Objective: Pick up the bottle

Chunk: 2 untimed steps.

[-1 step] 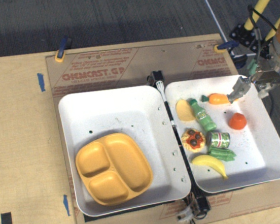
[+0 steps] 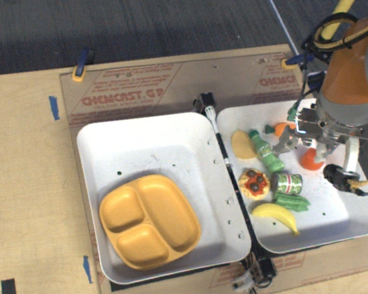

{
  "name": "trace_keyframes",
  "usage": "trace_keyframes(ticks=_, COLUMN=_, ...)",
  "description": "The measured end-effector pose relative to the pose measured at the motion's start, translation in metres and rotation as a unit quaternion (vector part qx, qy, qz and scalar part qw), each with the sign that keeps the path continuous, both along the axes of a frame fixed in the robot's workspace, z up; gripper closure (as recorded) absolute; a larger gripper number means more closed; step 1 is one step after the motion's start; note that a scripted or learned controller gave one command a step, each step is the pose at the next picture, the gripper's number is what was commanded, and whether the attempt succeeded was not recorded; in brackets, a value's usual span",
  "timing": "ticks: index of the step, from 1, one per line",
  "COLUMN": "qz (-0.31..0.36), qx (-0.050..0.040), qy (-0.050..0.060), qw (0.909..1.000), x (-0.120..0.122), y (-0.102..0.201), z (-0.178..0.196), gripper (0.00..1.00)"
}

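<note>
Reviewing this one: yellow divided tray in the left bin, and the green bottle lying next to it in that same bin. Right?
Not quite. The camera view shows the yellow tray in the left bin, but the green bottle lies in the right bin, among the banana and the can.

you're looking at a small green bottle (image 2: 264,151) lying on its side in the right-hand bin (image 2: 362,220), upper-left part of the floor. its long axis runs slantwise, narrow end toward the far rim. a tan piece (image 2: 242,145) lies just beside it on the left, a green can (image 2: 287,183) near its lower end.
</note>
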<state>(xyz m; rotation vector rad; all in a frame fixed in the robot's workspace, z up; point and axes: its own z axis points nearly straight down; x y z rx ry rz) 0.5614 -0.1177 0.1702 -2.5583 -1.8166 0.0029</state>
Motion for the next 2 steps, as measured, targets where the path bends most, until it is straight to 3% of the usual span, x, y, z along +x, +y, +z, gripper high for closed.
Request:
trace_keyframes(ticks=1, qz=-0.068, qx=-0.0008, qy=-0.002, qw=0.9977, x=0.024, y=0.009, z=-0.084, gripper=0.00)
trace_keyframes(ticks=2, qz=-0.069, qx=-0.0009, qy=-0.003, qw=0.9976, x=0.024, y=0.008, z=-0.074, gripper=1.00)
